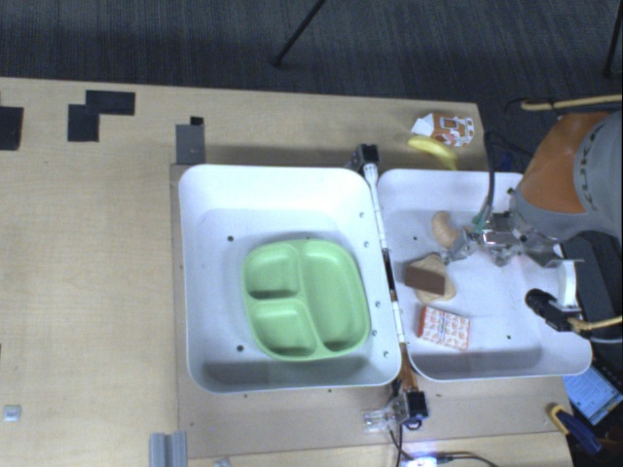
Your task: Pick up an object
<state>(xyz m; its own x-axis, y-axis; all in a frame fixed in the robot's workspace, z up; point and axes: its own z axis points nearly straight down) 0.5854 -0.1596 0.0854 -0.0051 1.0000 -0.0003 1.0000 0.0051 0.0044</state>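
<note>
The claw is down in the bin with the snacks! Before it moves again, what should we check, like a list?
1. Claw is over the right bin, where the things lie: ok.
2. Claw is close to something to pick, next to the brown block and the tan roll: ok.
3. Something is already between the fingers: cannot tell, too small and blurry.
4. Claw is open or shut: cannot tell.
5. The red patterned packet lies flat and apart from the block, with bare floor around it: ok.
6. The green tray sits in the left bin, away from the arm: ok.
</note>
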